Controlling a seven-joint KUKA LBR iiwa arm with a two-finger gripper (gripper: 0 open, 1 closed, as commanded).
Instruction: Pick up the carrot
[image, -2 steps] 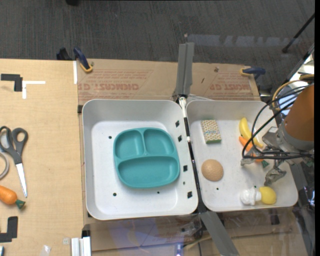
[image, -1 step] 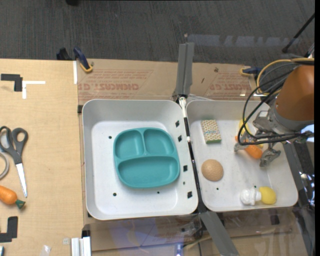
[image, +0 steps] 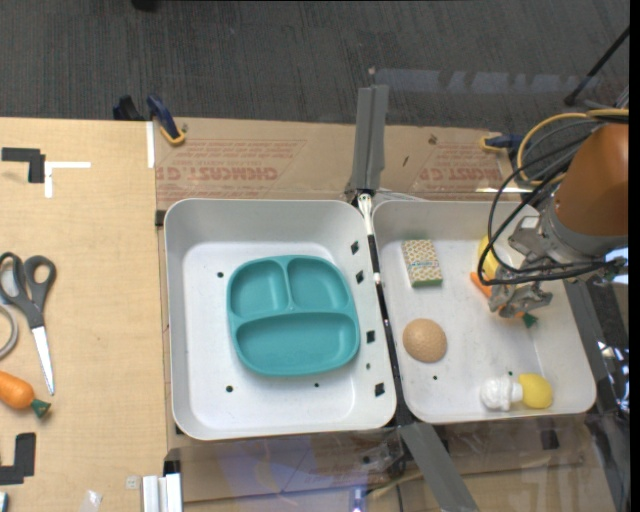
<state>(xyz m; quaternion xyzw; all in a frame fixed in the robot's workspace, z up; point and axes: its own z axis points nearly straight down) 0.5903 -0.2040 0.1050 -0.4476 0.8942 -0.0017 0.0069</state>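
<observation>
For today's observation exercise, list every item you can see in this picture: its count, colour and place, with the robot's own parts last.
Bins: two, white, side by side on the bench.
Divided plate: one, teal, in the left bin.
Sponge: one, green patterned, right bin, far side.
Egg-shaped item: one, tan, right bin, middle.
Small toy: one, white and yellow, right bin, near edge.
Carrot: one, orange, right bin, mostly hidden beside the gripper.
Scissors: one pair, grey handles, bench at left.
Second carrot: one, orange, bench at far left.
Gripper: one, grey, low over the right bin.
</observation>
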